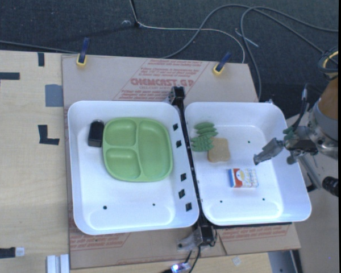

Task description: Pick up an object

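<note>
Lettering on the brown board point(159, 75) at top centre reads "CHEMCAST", the rest too blurred for me. Left bin point(82, 209): green divided plate point(137, 149), black block point(95, 133) touching its left edge. Right bin point(273, 209): green ridged piece point(203, 136), tan block point(219, 151) just beside it, small red-white-blue box point(242, 178), print unreadable. Tool point(265, 152) over right bin's right side, holding nothing; open or closed I cannot tell.

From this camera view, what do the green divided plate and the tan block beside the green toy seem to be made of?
Green divided plate: probably molded plastic, matte, one even color, with soft rounded ridges between compartments.
Tan block: perhaps sponge or foam, dull and slightly rough-looking; too small to be sure.
</note>
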Robot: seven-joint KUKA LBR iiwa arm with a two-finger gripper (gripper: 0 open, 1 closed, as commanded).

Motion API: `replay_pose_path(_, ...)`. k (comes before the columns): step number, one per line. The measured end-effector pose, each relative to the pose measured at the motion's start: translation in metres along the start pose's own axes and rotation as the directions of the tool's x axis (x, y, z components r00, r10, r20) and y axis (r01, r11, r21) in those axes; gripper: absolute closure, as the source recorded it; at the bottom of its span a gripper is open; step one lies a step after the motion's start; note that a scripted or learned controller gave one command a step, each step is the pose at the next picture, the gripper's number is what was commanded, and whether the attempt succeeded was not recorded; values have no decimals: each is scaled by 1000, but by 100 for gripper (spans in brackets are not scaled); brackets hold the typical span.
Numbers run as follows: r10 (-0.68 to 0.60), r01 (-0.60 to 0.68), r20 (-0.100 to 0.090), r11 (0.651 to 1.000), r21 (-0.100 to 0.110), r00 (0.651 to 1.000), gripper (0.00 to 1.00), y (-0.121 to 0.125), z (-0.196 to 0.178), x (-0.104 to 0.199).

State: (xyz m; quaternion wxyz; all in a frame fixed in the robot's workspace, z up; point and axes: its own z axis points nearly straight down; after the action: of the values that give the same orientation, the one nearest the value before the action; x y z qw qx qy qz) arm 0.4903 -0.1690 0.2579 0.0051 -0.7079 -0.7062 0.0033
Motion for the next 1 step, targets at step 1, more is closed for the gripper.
replay_pose_path(1,-4,4,2,1000,-10,1000,0,2,-5,0)
